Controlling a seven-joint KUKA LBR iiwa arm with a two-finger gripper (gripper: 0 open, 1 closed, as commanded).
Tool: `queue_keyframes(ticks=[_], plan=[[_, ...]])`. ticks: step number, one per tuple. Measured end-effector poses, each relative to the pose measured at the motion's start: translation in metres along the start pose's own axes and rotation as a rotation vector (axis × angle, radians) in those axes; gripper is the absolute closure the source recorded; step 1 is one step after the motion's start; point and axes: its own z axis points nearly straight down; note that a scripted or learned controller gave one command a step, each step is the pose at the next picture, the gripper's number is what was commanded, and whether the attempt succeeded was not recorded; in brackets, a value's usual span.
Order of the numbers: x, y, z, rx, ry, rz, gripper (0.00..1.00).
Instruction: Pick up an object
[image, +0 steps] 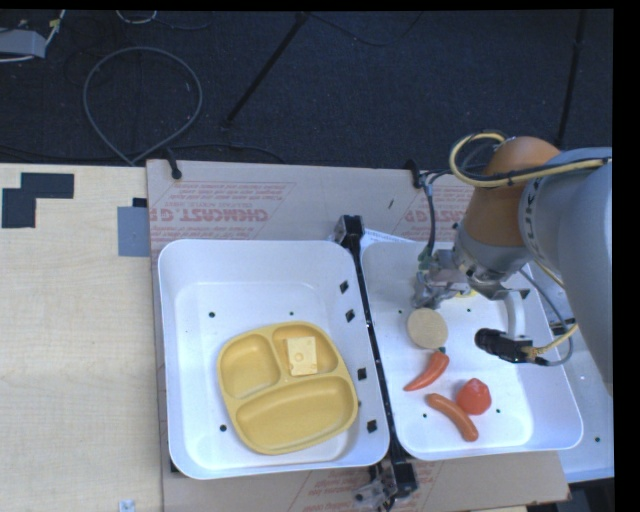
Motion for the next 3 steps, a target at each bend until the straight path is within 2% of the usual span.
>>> queue_keyframes(ticks=[1,2,3], plan=[[-0.007,0.003,-0.045,-0.007,-0.002,0.0,1.0],[-0.009,0.001,-0.108,-0.009,-0.002,-0.002,1.0],[-0.01,0.001,-0.124,-0.005,-0.001,-0.003,1.0]])
